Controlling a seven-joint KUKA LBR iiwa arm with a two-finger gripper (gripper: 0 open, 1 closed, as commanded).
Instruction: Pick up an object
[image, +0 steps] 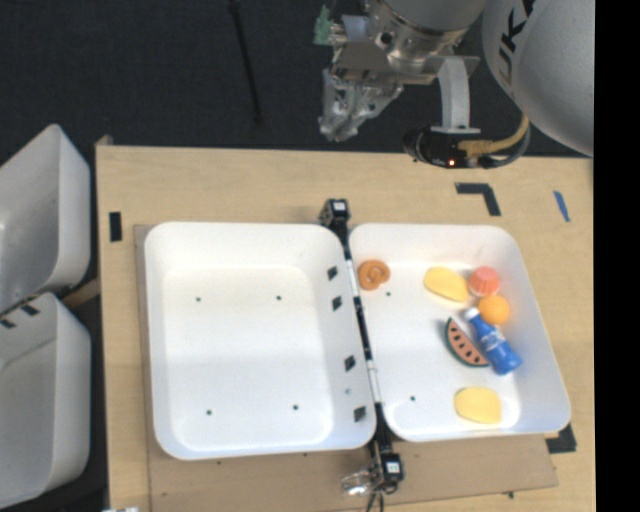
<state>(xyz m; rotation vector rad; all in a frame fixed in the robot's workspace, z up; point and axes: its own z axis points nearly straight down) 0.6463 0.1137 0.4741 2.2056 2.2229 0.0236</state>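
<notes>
From my screen this reads as a robotics lab. I see a bare plywood worktop carrying two shallow white bins, clamped together along a black-clipped seam, with dark flooring beyond the board. Black and blue tape marks sit on the wood, a cable runs by a small lit device, and the grey industrial arm reaches in above. The toy food looks like test props.

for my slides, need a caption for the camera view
Gripper raised beyond the bench; toy foods and a blue bottle lie in the right bin.
</notes>
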